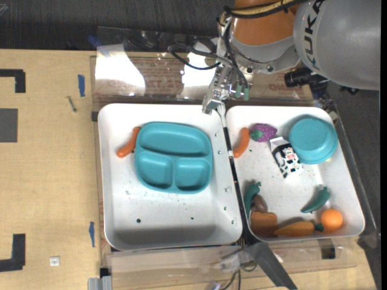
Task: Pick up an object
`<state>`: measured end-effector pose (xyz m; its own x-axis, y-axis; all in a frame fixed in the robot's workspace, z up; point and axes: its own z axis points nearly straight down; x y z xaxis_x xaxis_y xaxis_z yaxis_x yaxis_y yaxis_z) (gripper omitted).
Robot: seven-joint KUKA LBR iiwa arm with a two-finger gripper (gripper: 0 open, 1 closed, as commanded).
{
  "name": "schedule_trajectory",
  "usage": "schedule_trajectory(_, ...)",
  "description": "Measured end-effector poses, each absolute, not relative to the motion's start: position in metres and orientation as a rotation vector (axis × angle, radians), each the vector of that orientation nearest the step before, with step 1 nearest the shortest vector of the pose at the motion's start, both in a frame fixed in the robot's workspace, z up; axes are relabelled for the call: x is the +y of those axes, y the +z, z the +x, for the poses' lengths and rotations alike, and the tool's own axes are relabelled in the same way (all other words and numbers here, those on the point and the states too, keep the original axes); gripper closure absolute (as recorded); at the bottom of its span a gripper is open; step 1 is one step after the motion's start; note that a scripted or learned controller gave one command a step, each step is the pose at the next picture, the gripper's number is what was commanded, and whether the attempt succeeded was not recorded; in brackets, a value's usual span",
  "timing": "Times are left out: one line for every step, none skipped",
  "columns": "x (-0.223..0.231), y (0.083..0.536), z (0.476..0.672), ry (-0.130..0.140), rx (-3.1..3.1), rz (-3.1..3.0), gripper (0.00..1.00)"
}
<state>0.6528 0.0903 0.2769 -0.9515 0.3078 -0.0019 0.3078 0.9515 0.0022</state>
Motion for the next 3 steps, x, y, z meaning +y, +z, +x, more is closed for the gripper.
schedule_trajectory(0.042,0.306,0.645,0.002,3.119,0.258,1.0)
schedule_trajectory(0.068,0.236,0.66,0.002,3.118,0.397,1.0)
schedule_trajectory(-0.001,0.31,0.646,0.0,3.114,0.28,1.0)
